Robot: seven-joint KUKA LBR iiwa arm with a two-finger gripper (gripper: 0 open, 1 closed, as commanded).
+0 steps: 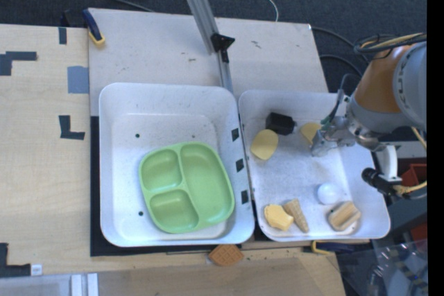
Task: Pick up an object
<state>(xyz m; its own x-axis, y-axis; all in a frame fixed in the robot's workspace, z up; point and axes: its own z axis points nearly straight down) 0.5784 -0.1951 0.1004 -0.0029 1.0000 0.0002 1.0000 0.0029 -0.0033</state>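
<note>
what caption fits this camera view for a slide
KUKA arm's gripper lowered into the right bin among toy food pieces, beside a green divided plate in the left bin.

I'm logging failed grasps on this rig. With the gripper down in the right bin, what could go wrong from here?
The gripper sits beside a small yellow piece close to the black block, so it might nudge either instead of grasping. It is also close to the right bin's far wall, which may crowd the approach. The white ball could roll away if bumped.
</note>
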